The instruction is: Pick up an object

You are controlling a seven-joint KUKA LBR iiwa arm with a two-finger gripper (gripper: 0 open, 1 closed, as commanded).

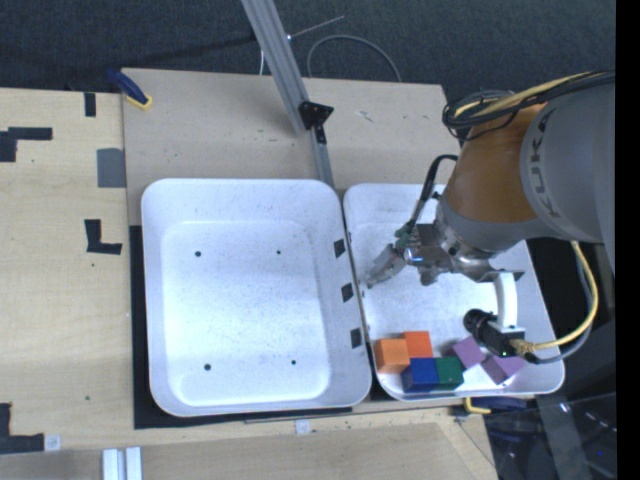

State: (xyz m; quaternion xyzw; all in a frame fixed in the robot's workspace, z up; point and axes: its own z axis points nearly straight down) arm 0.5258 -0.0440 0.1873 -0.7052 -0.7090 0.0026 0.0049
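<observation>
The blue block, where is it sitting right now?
In the camera view the blue block lies in the right bin, near its bottom edge, between the orange block on its left and the green block on its right.

The gripper (385,264) hangs over the right bin (385,208). Blocks (420,360) cluster at the bin's 6 o'clock edge.
</observation>
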